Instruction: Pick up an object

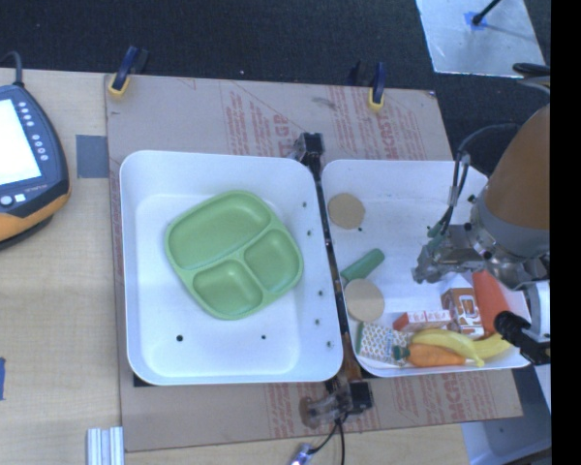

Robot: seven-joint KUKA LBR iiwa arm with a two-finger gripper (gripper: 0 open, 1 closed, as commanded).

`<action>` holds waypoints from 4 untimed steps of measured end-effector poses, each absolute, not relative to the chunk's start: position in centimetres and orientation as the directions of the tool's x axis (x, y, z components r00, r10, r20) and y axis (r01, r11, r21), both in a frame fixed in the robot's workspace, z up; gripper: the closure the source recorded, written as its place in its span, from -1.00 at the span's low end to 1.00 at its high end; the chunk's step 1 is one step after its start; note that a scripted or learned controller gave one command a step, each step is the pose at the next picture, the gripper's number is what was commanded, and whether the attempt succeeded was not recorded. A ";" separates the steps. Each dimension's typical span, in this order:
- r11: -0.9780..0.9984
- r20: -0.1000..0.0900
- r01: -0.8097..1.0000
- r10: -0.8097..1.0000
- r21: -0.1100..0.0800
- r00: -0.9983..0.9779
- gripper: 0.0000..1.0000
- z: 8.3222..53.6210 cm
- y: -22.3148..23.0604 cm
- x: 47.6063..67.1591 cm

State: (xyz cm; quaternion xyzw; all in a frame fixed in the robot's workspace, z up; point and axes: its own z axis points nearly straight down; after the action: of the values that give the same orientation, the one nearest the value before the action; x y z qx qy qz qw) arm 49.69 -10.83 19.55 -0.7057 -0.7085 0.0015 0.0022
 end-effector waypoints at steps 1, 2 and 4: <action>0.002 0.000 1.000 1.000 -0.004 -0.002 -1.00 16.8 -17.5 55.6; 0.007 -0.001 1.000 1.000 -0.004 -0.007 -1.00 14.8 -9.6 62.2; 0.003 -0.001 1.000 1.000 -0.002 -0.003 -1.00 15.1 -17.8 63.0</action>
State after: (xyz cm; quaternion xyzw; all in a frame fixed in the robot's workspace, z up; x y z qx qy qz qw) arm 63.05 -17.77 15.14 -0.7060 -0.7082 0.0009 0.0005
